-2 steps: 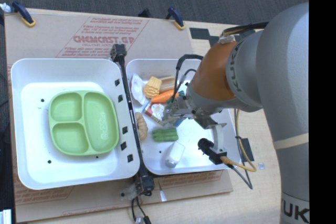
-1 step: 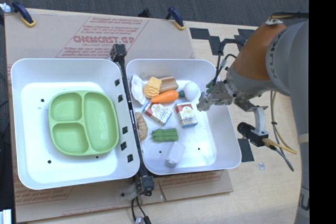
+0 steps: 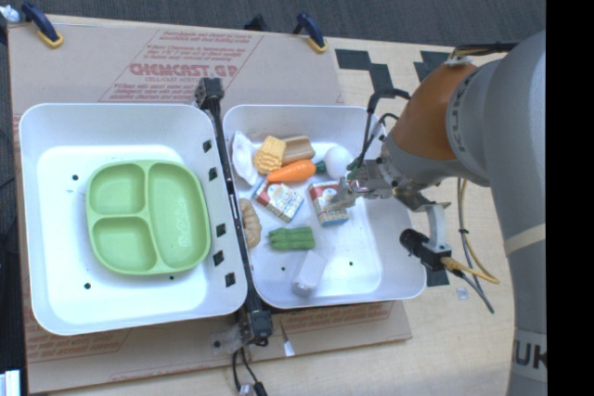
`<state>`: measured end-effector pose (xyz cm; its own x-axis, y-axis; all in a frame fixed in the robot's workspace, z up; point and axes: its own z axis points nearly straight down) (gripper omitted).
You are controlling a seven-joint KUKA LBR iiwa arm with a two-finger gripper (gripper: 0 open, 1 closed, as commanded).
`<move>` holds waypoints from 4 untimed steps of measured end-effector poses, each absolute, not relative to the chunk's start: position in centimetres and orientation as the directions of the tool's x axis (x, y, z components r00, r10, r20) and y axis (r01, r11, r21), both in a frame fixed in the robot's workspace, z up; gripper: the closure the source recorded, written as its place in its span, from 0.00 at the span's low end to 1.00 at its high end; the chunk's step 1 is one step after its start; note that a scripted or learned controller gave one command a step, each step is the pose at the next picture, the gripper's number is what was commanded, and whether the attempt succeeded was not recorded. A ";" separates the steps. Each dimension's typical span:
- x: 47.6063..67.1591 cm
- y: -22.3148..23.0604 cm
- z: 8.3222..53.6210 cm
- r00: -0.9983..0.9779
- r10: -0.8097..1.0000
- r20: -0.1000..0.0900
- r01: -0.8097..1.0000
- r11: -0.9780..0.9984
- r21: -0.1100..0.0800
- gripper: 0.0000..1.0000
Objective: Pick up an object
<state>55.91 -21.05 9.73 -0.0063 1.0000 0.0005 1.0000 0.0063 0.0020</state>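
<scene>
The right bin [image 3: 394, 278] holds several small toy foods: a corn cob [image 3: 269, 153], a carrot [image 3: 291, 172], a green pickle [image 3: 291, 239], a small carton [image 3: 283, 201], a red-and-white can [image 3: 329, 204], a white egg [image 3: 336, 159], a white bottle [image 3: 309, 274] and a bread slice [image 3: 251, 223]. My gripper [image 3: 351, 189] reaches in from the right and sits low at the can's right side, close to or touching it. The wrist hides its fingertips.
The left bin [image 3: 37, 292] holds a green three-compartment plate [image 3: 148, 216]. A black divider clamp runs between the bins. Cardboard lies under both bins, held by blue-and-yellow clamps [image 3: 311, 31] at the back. Cables hang off the arm at the right.
</scene>
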 end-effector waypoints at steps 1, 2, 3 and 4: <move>57.9 -21.1 14.4 -0.005 1.000 0.000 1.000 0.005 -0.001 1.00; 57.3 -21.1 9.6 -0.006 1.000 -0.002 1.000 0.006 0.005 1.00; 60.4 -16.3 23.1 -0.006 1.000 -0.001 1.000 0.006 0.002 1.00; 60.4 -16.4 23.0 -0.006 1.000 0.000 1.000 0.006 0.000 0.00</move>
<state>60.36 -16.36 23.01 -0.0059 1.0000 -0.0001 1.0000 0.0059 0.0001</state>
